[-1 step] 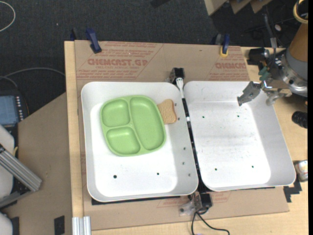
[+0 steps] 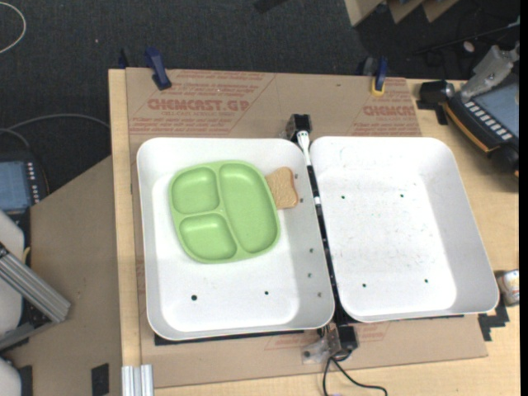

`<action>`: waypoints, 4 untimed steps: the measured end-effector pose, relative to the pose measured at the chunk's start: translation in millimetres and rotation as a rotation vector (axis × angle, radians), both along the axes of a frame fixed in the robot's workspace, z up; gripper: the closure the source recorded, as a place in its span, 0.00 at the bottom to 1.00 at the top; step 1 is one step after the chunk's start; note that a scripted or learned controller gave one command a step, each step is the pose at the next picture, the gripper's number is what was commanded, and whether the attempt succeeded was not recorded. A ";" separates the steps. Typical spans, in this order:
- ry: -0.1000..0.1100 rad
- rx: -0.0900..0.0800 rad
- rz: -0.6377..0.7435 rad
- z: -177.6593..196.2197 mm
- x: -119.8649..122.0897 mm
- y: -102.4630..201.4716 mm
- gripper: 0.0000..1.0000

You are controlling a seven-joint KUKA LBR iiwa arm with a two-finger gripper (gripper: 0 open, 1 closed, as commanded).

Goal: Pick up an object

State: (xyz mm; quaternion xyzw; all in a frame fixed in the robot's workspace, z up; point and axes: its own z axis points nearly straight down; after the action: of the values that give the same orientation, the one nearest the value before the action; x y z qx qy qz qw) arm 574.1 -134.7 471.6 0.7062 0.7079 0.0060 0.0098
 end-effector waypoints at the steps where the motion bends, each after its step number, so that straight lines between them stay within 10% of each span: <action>1: 0.011 0.004 -0.001 69.7 -69.1 10.0 0.00; 2: 0.025 0.007 0.007 56.1 -95.8 90.6 0.00; 3: 0.021 0.010 0.015 62.9 -96.6 335.7 0.00; 4: 0.017 0.008 -0.001 74.5 -94.5 327.3 1.00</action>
State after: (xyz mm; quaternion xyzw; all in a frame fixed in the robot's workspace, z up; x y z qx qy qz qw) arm 479.5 192.6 546.1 0.7066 0.7076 0.0031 0.0009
